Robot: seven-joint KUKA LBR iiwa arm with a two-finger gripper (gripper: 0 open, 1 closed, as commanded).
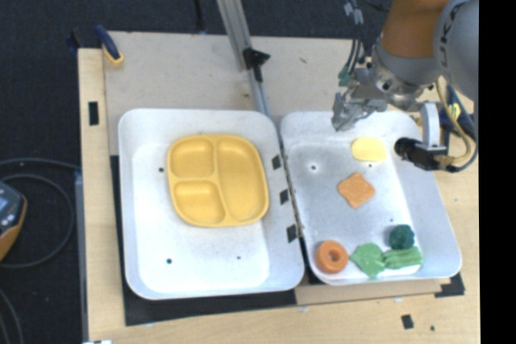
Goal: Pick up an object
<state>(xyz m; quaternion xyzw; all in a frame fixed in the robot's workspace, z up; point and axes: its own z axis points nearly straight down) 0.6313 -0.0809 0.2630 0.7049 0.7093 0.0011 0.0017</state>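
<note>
1. Camera view looks down on two white bins side by side on a bench.
2. The left bin (145, 254) has a yellow plate (218, 179) with three parts in it.
3. The right bin (427, 197) has the small things to pick from.
4. The claw (345, 115) hangs over the far left corner of the right bin. I cannot tell if it is apart or together, and nothing shows in it.
5. A flat yellow piece (369, 148) lies just beside the claw, a bit nearer and to the right. It is the closest thing.
6. An orange piece (356, 190) lies near the middle of the bin, farther from the claw.
7. An orange ring (331, 256), a light green lump (383, 259) and a dark green ball (401, 237) lie at the near end, well apart from the claw.
</note>
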